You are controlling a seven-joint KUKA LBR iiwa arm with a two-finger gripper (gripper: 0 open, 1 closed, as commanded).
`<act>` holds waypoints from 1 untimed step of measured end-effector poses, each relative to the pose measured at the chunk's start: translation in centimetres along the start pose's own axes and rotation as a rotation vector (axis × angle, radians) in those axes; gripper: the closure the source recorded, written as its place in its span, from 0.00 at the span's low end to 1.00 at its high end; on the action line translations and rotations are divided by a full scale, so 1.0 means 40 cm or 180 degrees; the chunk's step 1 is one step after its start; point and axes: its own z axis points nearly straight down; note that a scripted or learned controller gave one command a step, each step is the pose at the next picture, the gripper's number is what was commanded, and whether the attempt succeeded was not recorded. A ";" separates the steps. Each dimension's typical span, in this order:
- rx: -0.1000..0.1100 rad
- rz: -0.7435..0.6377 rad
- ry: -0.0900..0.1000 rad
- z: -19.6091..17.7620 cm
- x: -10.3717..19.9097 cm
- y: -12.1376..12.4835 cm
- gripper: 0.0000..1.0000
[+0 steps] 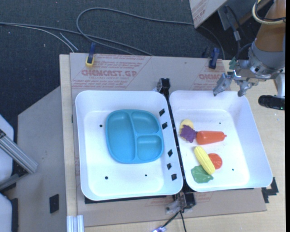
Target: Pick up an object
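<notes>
Arm [271, 31]: cut off by top and right edges. Purple toy [187, 133]: overlapped a yellow piece [186, 123]. Green toy [200, 174]: partly under yellow corn [204, 159]

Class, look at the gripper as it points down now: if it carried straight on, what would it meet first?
Probably the far rim of the right bin; the open gripper hangs about over that edge, though depth is unclear. The toy food lies nearer.

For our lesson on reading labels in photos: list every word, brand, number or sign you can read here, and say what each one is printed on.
"CHEMCAST GP": red print on the brown board under the bins, at upper left.
A second red print of the same kind on the board near the right bin's top edge: too faint to read.
Print on the cardboard box at the top: too small to read.
</notes>
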 end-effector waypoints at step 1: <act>-0.0047 -0.0009 -0.0007 -0.024 0.002 0.006 0.00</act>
